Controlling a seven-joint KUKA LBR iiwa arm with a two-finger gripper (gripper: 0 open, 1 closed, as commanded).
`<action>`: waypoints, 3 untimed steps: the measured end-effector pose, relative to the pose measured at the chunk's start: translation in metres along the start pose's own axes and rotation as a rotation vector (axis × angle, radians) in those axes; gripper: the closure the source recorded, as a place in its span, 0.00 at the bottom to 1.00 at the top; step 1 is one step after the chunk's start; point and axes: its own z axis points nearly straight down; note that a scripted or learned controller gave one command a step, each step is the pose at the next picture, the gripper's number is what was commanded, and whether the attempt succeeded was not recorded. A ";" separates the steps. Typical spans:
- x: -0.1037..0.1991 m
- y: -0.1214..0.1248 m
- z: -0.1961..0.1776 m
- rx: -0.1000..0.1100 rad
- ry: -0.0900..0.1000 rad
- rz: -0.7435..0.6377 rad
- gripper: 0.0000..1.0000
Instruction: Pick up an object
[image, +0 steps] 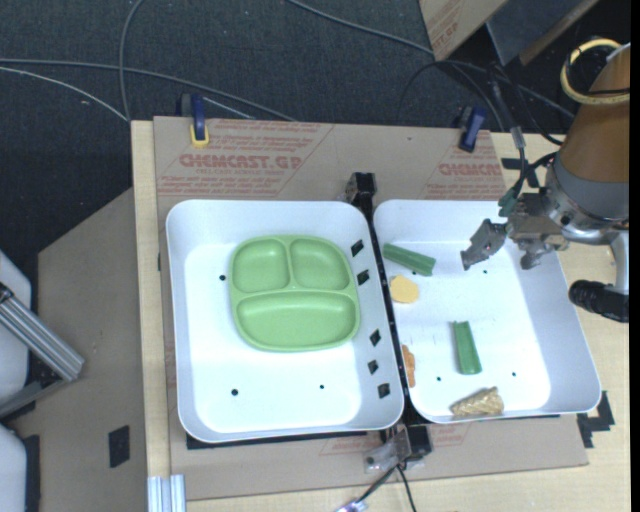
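Arm: the grey arm (600, 140) with its orange band comes in from the upper right of the frame and bends down over the right bin's upper right part.
Jaws: the jaws (505, 248) hang above the white floor of the right bin; the two dark fingers stand spread apart, one toward the left at (480, 246), with nothing between them, so they are released.
Right bin: the right bin (560, 330) sits on the counter (250, 140), right half of the frame.
Green stick, upper: a green stick (409, 259) lies tilted near the bin's upper left corner, left of the jaws and apart from them.
Yellow disc: a small yellow disc (404, 290) lies just below that stick.
Green stick, lower: a second green stick (466, 347) lies nearly upright in the frame, at the middle of the bin, below the jaws.
Tan lump: a crumbly tan lump (477, 402) rests near the bin's lower edge.
Left bin: the left bin (200, 390) holds a green divided plate (294, 293) at its centre.
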 end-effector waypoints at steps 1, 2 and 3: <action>0.000 0.002 -0.006 -0.011 -0.002 -0.002 0.00; 0.004 0.009 0.054 -0.005 0.000 -0.003 0.00; 0.005 0.010 0.118 -0.004 0.000 -0.002 0.00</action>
